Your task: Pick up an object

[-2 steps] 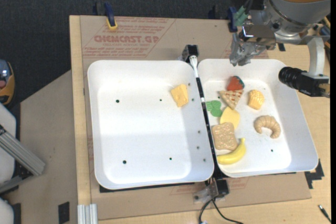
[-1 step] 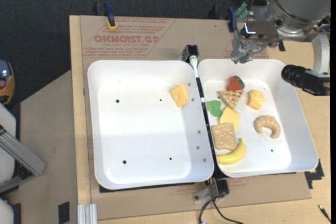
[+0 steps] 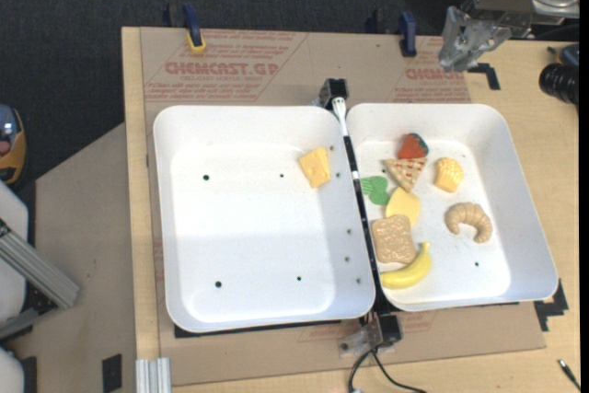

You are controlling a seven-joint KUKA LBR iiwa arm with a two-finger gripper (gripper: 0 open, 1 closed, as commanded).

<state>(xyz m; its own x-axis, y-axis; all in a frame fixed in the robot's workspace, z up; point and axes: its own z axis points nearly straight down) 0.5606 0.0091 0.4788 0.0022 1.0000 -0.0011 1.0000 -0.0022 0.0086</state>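
Observation:
My gripper hangs at the upper right, above the cardboard behind the right bin, clear of every object. In that bin lie a red strawberry, a pizza wedge, a yellow corn piece, a green leaf, a pale yellow piece, a croissant, a brown toast slice and a banana. A yellow cheese block rests alone in the left bin, near its right wall.
Both bins sit on a cardboard sheet held by blue clamps at the back edge. A black divider strip runs between the bins. A metal rail lies off the bench at the left.

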